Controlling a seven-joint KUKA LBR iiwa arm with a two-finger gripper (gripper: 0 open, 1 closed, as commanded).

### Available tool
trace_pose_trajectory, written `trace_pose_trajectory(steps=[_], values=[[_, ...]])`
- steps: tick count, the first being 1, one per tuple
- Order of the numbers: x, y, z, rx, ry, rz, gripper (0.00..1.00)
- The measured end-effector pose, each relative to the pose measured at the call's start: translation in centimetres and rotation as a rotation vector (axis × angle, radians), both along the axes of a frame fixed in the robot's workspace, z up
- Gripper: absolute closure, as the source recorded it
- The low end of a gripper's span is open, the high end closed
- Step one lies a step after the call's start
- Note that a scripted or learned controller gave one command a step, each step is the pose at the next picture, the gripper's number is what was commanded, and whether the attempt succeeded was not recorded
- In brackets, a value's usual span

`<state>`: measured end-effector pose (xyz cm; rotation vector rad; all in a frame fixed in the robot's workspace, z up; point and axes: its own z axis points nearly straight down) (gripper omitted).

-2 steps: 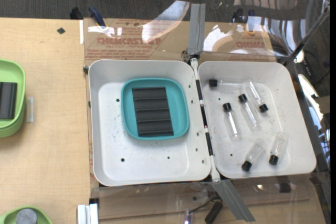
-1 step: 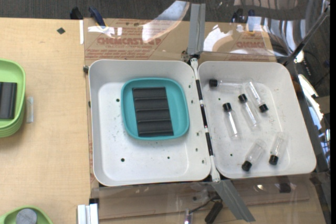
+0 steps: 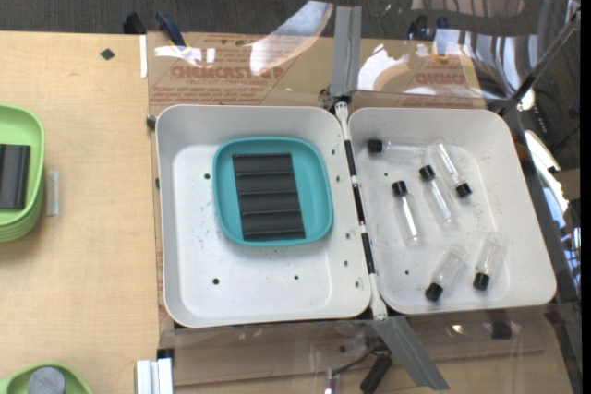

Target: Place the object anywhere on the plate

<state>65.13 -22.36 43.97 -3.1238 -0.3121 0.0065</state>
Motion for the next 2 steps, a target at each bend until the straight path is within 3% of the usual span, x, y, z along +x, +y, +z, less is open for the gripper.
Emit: trace_pose_trajectory(steps=[2], values=[[0.18, 0.13, -0.03, 0.000, 0.000, 0.004, 0.00]])
